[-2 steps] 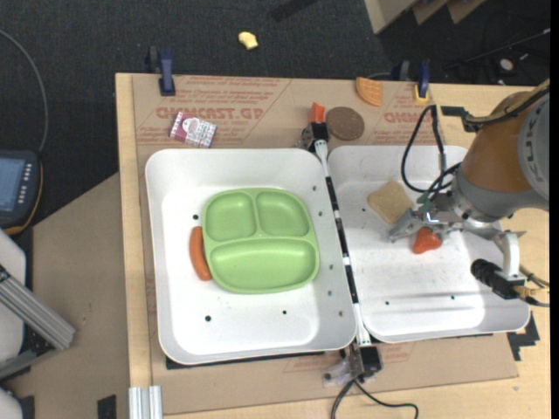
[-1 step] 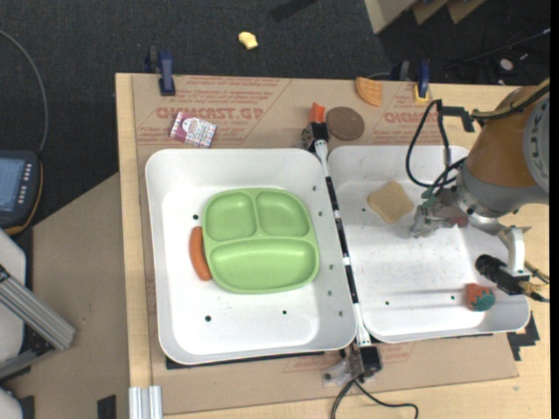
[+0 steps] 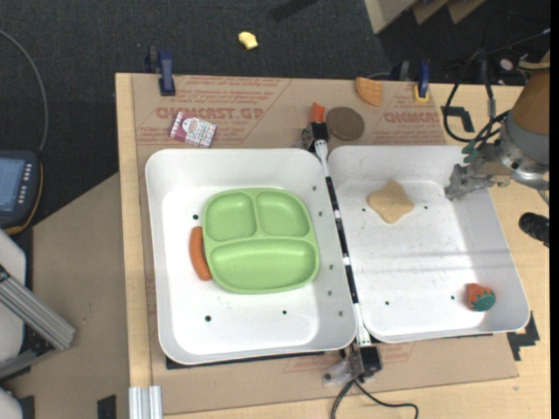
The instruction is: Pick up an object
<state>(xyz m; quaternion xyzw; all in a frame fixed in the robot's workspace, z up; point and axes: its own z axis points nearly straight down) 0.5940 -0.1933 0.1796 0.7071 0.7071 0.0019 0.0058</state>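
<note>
Nearest object: a flat tan bread-slice-shaped piece (image 3: 389, 202) lies in the right shallow white bin (image 3: 437, 317), left of and slightly below the gripper (image 3: 460, 184), near it but not touching.
Gripper: grey metal, at the right bin's upper right part, low over the bin floor; nothing is seen between its parts, and whether it is spread or pressed together cannot be told at this size.
Arm: grey with an orange band (image 3: 534, 103), coming in from up and right of the gripper.
Right bin, other content: a small round toy, orange with a teal part (image 3: 479, 297), well below the gripper near the bin's lower right corner.
Left bin: the second shallow white bin (image 3: 227, 334) lies far left of the gripper, edge to edge with the right bin.
Left bin, contents: a light green plastic divided plate with three compartments (image 3: 259, 239) sits in its middle; an orange sausage-shaped piece (image 3: 199, 252) lies against the plate's left rim.
Bench: a brown cardboard sheet (image 3: 253, 112) under both bins, printed in reddish letters; the words are too faint to read surely.
On the cardboard: a small printed packet (image 3: 193, 128) far left and above; a dark brown round disc (image 3: 345, 123) and an orange wedge (image 3: 369, 91) up and left of the gripper.
Clamps: two blue ones (image 3: 163, 69) on the back edge.
Floor: a small yellow piece (image 3: 249, 39) on dark carpet.
</note>
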